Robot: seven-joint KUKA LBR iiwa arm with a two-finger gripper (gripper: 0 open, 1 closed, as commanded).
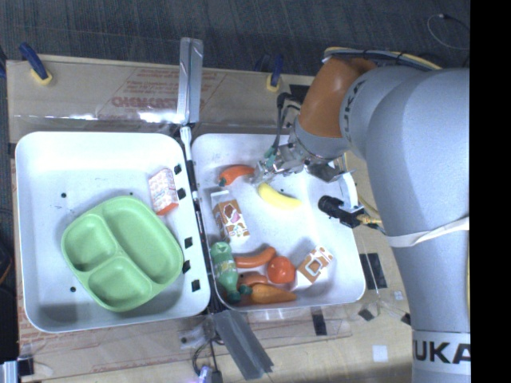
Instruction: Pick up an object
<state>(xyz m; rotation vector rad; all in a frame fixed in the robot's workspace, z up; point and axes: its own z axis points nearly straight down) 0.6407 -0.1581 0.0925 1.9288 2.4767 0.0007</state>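
My gripper (270,167) hangs low over the back of the right bin (339,290), under the orange wrist band. It sits between a small red-orange pepper (237,174) to its left and a yellow banana (278,196) just in front of it. Whether it touches either one is unclear. Further forward in the same bin lie a juice carton (231,218), a sausage (255,256), a red tomato (280,270), a second carton (315,264), a green bottle (224,268) and a carrot (267,295).
The left bin (48,158) holds a green divided plate (121,251) and a small carton (163,191) near the divider. The grey arm (415,182) covers the right bin's right side. A metal bracket (190,78) stands at the back between the bins.
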